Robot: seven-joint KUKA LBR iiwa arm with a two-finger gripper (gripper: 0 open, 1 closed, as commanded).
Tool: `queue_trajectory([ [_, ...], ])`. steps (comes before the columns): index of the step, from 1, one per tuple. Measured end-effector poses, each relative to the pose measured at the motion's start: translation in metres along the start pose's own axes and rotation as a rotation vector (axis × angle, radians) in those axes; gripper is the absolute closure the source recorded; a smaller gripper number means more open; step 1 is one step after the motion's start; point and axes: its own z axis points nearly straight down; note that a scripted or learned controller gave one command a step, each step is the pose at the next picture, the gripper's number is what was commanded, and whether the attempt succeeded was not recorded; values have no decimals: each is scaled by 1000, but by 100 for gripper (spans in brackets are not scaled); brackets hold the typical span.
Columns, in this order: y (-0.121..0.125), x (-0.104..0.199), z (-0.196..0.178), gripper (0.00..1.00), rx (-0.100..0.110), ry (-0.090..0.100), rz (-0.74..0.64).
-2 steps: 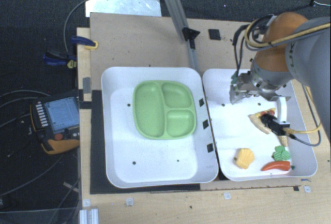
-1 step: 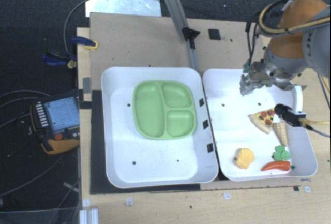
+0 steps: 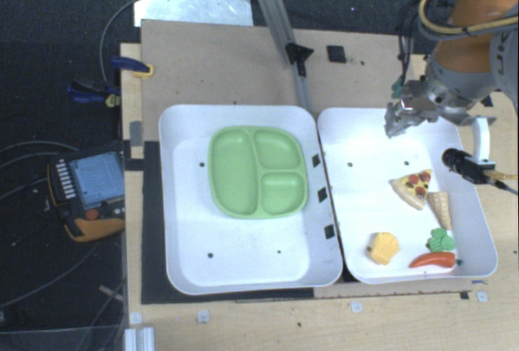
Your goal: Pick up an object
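Observation:
The right bin [image 3: 357, 179] holds several toy foods: a pizza slice [image 3: 413, 187], an ice-cream cone [image 3: 440, 209], a yellow corn piece [image 3: 383, 247], a green leafy piece [image 3: 442, 241] and a red chili pepper [image 3: 432, 261]. My gripper [image 3: 399, 121] hangs over the bin's far edge, above and behind the pizza slice, apart from all the food. Nothing shows between its fingers.
The left bin [image 3: 186, 244] bears a green divided plate [image 3: 258, 171]. A black cylindrical part [image 3: 462, 165] juts over the right bin's right wall. A metal pole [image 3: 276, 17] stands behind the bins. Cables and a handheld controller [image 3: 91, 195] lie at far left.

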Motion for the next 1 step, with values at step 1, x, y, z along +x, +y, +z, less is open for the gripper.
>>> queue_trajectory([
  [1,2,0,-49,100,0,0,-1],
])
